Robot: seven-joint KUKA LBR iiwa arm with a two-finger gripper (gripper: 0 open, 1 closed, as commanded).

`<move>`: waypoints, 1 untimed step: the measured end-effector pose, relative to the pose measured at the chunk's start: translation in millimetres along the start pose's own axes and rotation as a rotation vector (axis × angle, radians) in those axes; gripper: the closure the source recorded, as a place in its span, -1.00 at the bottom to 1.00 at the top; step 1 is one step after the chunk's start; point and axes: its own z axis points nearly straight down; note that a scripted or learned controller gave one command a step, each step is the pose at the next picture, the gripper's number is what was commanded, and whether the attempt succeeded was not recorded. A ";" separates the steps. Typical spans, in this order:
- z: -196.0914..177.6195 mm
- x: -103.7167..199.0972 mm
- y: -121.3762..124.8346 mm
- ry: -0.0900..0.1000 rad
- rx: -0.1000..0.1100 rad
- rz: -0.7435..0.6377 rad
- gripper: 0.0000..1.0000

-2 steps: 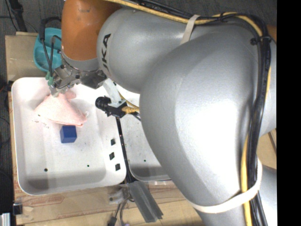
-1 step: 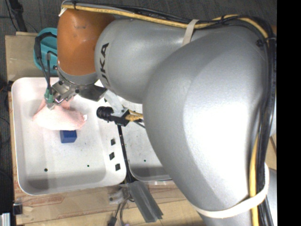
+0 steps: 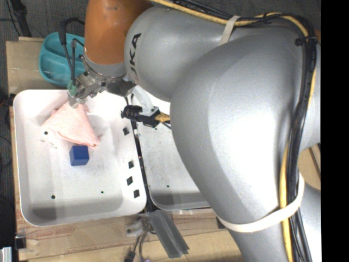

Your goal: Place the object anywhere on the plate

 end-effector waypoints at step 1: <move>12.9 -58.6 -39.2 0.001 0.001 -0.069 1.00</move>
